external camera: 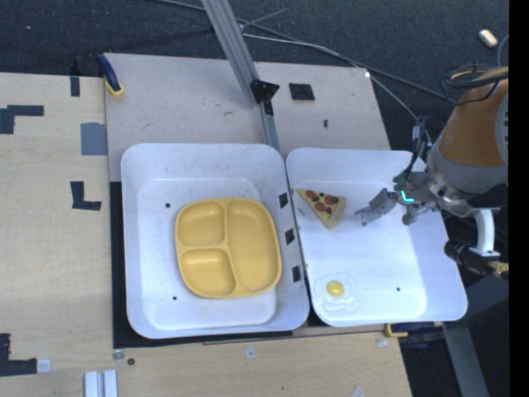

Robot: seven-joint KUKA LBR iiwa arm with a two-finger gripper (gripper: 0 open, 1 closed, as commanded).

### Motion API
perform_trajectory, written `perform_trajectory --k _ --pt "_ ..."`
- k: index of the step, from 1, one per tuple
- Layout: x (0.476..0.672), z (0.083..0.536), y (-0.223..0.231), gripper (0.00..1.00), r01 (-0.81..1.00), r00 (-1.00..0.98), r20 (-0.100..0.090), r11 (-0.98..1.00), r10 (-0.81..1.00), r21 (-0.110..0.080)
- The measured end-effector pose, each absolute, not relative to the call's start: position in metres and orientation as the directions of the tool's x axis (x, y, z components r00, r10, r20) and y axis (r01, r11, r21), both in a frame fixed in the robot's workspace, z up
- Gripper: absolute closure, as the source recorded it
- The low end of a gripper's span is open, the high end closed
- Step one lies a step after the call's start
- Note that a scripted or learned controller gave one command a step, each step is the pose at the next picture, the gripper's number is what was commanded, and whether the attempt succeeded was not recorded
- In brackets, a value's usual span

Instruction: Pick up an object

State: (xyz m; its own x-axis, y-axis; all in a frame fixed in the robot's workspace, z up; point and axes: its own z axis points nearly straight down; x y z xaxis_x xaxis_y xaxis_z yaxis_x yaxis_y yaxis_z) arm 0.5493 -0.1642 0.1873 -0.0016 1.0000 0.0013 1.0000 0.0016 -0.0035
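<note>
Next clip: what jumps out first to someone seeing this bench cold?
The yellow divided plate filling the middle of the left bin draws the eye first. In the right bin, a toy pizza slice lies near the upper left and a toy fried egg near the front edge. The gripper hangs over that bin's right part, apart from both toys, holding nothing visible.

The grey arm (473,139) with its orange band enters from the right edge and bends down to the wrist. Its gripper (393,212) points left and slightly downward, two fingers (374,208) spread apart with nothing between them.
</note>
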Motion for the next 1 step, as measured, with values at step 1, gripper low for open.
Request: perform_trajectory --k 1 --pt "0.5498 0.1878 -0.1642 0.0 1.0 -0.002 0.001 0.002 1.0 -0.002"
